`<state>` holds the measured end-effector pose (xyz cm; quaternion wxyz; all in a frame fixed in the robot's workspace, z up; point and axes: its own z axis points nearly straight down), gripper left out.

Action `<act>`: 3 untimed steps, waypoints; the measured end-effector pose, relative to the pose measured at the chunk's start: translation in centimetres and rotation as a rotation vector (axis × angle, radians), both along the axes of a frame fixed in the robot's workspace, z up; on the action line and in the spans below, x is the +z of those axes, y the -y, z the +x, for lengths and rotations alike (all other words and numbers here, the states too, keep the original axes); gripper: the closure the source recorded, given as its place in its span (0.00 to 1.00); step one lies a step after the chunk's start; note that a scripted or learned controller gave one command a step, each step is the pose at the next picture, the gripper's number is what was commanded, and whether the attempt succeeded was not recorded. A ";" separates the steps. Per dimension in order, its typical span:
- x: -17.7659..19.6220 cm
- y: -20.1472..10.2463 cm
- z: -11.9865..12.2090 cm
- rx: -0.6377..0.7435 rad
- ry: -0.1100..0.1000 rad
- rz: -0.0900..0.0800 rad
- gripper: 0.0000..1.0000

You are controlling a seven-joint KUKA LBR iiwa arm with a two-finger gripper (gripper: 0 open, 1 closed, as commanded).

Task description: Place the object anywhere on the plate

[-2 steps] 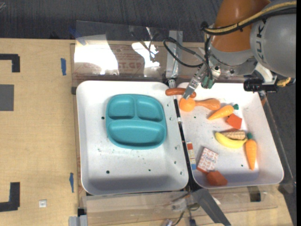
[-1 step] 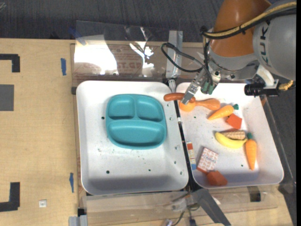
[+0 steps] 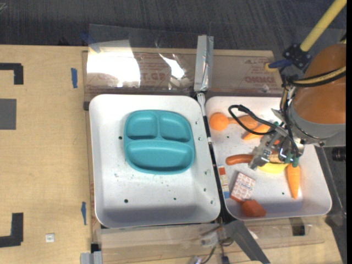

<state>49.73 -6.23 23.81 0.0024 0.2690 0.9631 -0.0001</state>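
The arm reaches in over the right bin (image 3: 324, 199), and its fingers (image 3: 263, 157) hang low among the toy food there, tilted down and toward the plate side. Whether they are spread or pressed together cannot be told; nothing is plainly seen between them.

Just beside the fingers, on the side nearest the plate, lies a sausage (image 3: 239, 159). Under and just behind them is a yellow piece (image 3: 272, 168), perhaps a banana. Below them sits a small pink box (image 3: 242, 186), and past it a red block (image 3: 253, 207). A carrot (image 3: 293, 181) lies on the arm's side, and an orange ball (image 3: 219, 121) rests well above the fingers by the bin's wall.

The teal plate (image 3: 159, 141), with its three compartments, sits bare in the left bin (image 3: 110, 202), well apart from the fingers, ready to receive a piece. Judging by the low, slanted pose, the arm is placed for a pick, most likely the sausage or the yellow piece; the carry across the divider is not yet done.
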 end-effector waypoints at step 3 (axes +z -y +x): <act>-5.2 -6.2 10.3 0.518 0.000 0.001 1.00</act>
